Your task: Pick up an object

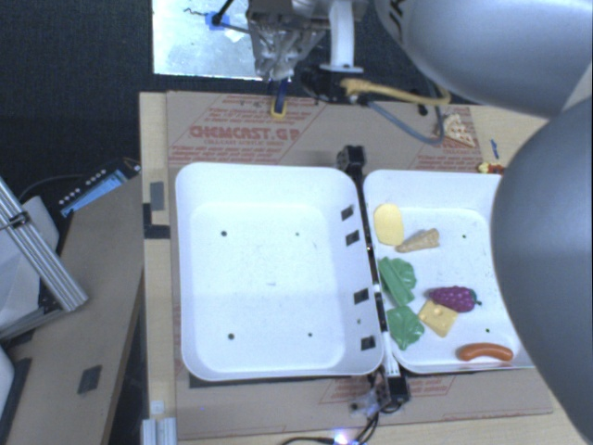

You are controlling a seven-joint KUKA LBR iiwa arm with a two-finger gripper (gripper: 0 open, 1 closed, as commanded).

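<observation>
Cardboard (241,133) lies under both bins; the gripper (278,68) at twelve o'clock, finger state unclear, could be misdirected from the crowded toys (435,290).

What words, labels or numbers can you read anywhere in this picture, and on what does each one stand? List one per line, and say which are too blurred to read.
"CHEMCAST GP": red print on the brown sheet under the bins, above the left bin.
Smaller red lines around it, and more red print along the sheet's lower edge: too blurred to read.
Dark letters on the grey arm, top of view: cut off, not readable.
Toy foods in the right bin: no text visible.
</observation>
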